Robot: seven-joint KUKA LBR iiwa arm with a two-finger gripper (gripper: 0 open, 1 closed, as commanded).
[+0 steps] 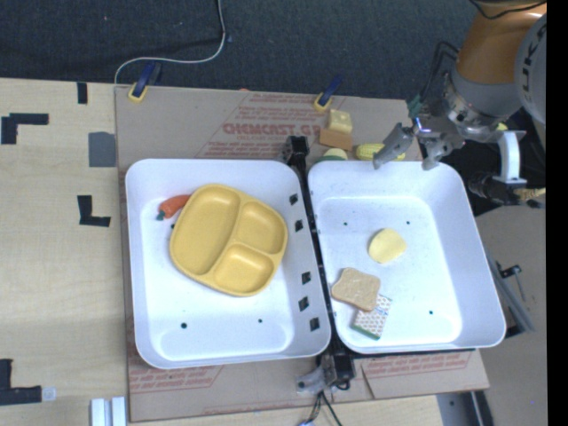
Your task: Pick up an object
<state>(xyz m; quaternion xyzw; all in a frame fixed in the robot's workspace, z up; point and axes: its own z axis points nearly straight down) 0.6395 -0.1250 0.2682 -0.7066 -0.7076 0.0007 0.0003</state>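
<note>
The desk [53,264] carries two white bins side by side. The left bin [222,331] holds a yellow sectioned plate [228,239] with an orange carrot-like piece [173,205] at its upper-left edge. The right bin [444,238] holds a toast slice [356,288] lying on a patterned sponge [374,319], and above them a pale yellow round piece [387,246]. The pincer [408,149] hangs spread wide over the right bin's far rim, with nothing between its fingers.
</note>
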